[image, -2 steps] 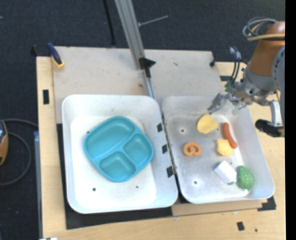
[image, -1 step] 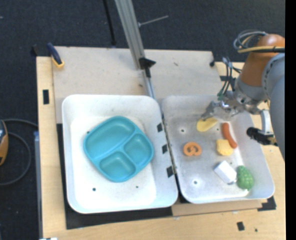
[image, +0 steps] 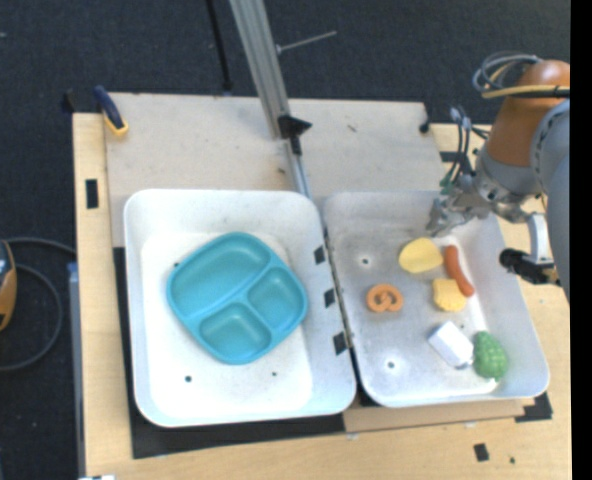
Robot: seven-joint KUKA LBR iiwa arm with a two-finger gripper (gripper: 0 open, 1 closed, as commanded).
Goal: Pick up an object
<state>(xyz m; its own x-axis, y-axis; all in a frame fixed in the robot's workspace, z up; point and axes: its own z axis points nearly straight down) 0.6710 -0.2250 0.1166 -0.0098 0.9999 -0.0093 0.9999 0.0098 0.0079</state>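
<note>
Two bins: left bin [image: 146, 388] and right bin [image: 376, 388], white and shallow, side by side on the bench [image: 176, 138], edges touching along the middle.
Left bin holds: a teal tray [image: 238, 297] with three compartments, lying flat and turned at a slant, near the bin's middle.
Right bin holds: six small things, all in its right half.
Yellow piece: a rounded yellow piece [image: 420, 257], uppermost of the group, just below the gripper.
Sausage: a red-orange sausage [image: 458, 270] just right of the yellow piece, lying lengthwise down the bin.
Second yellow: a smaller yellow lump [image: 450, 295] just below the sausage's lower end, touching or nearly so.
Ring: an orange ring [image: 384, 299], flat, to the left of the others and apart from them.
Block: a white block [image: 451, 344] near the bin's lower right.
Green: a bumpy green piece [image: 490, 356] right beside the block, against the bin's right wall.
Arm: arm [image: 524, 133] comes in from the right, orange band above grey wrist, over the right bin's upper right corner.
Gripper: gripper [image: 446, 215] low over the bin's upper right part, just above the yellow piece.
Jaws: cannot tell whether spread or pressed together; nothing seen between them.
Post: a grey metal post [image: 263, 53] slants up from the bench behind the bins.
</note>
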